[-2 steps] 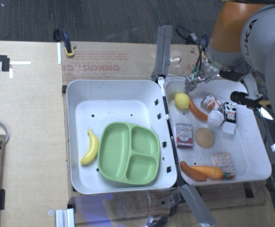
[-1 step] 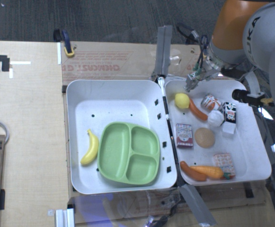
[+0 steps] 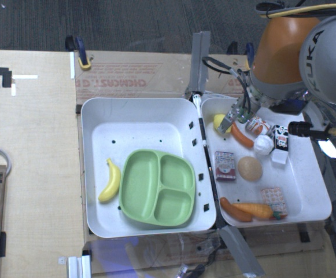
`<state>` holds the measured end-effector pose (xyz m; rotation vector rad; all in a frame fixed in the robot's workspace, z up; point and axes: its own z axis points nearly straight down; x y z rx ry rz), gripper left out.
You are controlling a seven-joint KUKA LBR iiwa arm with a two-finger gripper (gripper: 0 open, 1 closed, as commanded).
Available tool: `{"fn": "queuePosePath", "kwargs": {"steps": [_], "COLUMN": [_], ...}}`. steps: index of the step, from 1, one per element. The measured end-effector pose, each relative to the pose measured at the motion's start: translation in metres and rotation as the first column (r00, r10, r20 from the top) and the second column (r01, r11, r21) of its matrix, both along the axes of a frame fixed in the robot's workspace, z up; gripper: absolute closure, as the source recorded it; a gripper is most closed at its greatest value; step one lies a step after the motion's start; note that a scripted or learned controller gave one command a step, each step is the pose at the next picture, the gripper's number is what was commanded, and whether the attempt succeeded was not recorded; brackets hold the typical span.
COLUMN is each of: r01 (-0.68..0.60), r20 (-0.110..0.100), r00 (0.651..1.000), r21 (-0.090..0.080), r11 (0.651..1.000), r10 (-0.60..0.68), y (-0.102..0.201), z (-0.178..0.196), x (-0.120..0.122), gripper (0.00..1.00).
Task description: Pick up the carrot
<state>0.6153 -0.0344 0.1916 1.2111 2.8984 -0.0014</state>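
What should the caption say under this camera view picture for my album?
Robot arm's tool hovers over the right bin, far from the carrot at its front edge.

Carrot [image 3: 254, 211] in right bin [image 3: 306, 213], seemingly ungrasped.

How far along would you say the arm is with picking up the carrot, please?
Nothing looks done yet: the carrot lies at the near edge of the right bin, next to a hot dog sausage. The gripper sits at the bin's far end, near a lemon, well away. Reaching, grasping and lifting all remain.
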Motion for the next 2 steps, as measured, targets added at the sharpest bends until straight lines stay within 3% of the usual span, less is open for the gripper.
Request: {"fn": "queuePosePath", "kwargs": {"steps": [1,2], "r01": [0.069,0.294], "r20": [0.003,0.003], "r00": [0.998,0.956], "r21": [0.0,-0.001], "r11": [0.998,0.956], "r10": [-0.069,-0.294], "y": [-0.006,-0.046], "z": [0.001,0.006], "x": [0.007,0.041], "gripper": [1.0,1.0]}}
